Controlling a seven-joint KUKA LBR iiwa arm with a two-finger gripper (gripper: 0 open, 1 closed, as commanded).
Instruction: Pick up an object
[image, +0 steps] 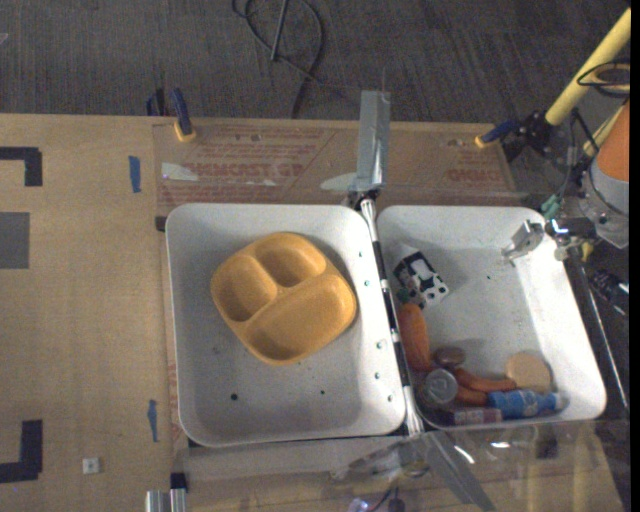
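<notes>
Objects for picking: your yellow divided plate (284, 296) fills the left bin (190, 400); carrot (414, 336), bottle (524, 403) and small pieces crowd the right bin's (500, 300) six o'clock edge. You'll find the claw (527, 240) at its one o'clock corner, grip unreadable.
</notes>
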